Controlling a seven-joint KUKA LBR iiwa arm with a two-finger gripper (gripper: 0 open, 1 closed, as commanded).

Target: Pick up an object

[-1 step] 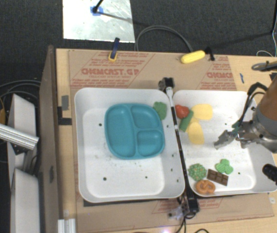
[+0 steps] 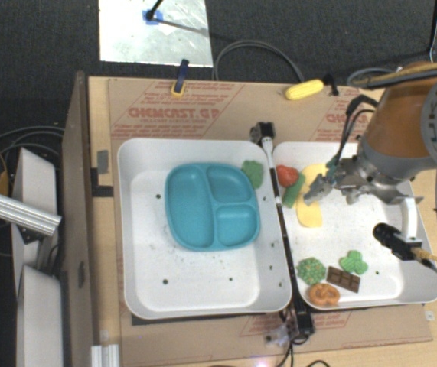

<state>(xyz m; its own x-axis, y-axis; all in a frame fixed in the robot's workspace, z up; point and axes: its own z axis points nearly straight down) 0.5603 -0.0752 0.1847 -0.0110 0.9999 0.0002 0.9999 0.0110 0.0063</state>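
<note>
Nearest the camera, along the front of the right bin (image 2: 425, 285), lay an orange pretzel-shaped piece (image 2: 324, 294), a chocolate bar (image 2: 344, 280) and two green pieces (image 2: 311, 268), untouched. Farther back, a yellow piece (image 2: 310, 209), a green pod (image 2: 292, 189) and a red piece (image 2: 287, 176) lay close beneath the hand (image 2: 315, 190), and whether it was spread or pinching I could not tell. Nothing looked lifted, so the pick seemed still to do; leftward, the other bin held a blue divided plate (image 2: 211, 206).
</note>
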